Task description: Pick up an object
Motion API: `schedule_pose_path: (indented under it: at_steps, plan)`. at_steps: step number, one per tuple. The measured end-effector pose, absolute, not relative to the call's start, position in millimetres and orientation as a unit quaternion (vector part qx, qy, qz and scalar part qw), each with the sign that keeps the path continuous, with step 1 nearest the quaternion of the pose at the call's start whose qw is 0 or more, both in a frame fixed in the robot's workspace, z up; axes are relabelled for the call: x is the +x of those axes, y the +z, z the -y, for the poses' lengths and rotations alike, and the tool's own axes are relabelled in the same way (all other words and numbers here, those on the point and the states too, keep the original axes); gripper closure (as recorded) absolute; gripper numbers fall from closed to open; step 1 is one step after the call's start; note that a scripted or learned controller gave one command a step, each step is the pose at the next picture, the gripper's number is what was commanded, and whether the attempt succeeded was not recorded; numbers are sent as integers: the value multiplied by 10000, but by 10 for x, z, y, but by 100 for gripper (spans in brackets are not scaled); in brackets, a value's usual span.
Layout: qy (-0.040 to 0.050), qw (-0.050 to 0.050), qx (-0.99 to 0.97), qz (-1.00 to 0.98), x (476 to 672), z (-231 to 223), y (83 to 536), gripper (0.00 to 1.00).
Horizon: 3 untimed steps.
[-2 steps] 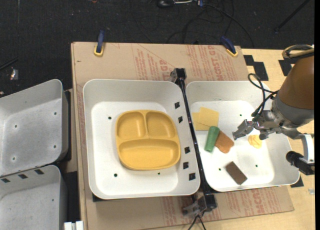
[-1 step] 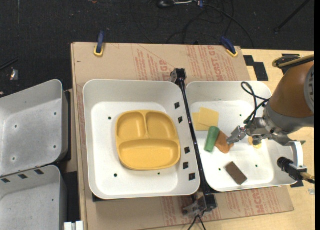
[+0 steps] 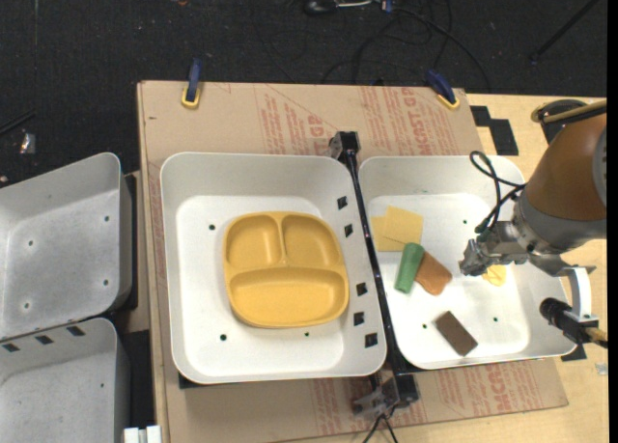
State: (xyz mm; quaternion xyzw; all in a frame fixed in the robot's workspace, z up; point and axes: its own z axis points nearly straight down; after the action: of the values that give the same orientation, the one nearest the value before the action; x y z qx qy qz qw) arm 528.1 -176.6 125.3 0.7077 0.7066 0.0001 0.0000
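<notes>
The right bin (image 3: 454, 359) holds a pale yellow flat piece (image 3: 397, 229), a green cylinder (image 3: 409, 268), an orange-brown piece (image 3: 434, 276) touching the cylinder, and a dark brown block (image 3: 455, 333) near the front. A small yellow object (image 3: 495, 276) peeks out just under the wrist. My gripper (image 3: 476, 260) hangs low at the right side of this bin, right of the orange-brown piece and over the small yellow object. The wrist body covers the fingertips.
The left bin (image 3: 193, 335) contains a yellow divided plate (image 3: 286, 269). A black divider (image 3: 365, 248) runs between the bins. Both bins rest on a cardboard sheet (image 3: 280, 118) held by clamps. White trays (image 3: 58, 238) lie off to the left.
</notes>
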Motion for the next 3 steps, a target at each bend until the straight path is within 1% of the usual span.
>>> schedule_pose_path:
  at_steps: [1, 2, 3]
  plan:
    - [9, 17, 7067, -7076, 5214, 1735, 1719, 100]
    - [10, 25, 7062, -7080, 5226, 1736, 2178, 100]
    - [10, 7, 7045, -7097, 5383, 1280, 2270, 100]
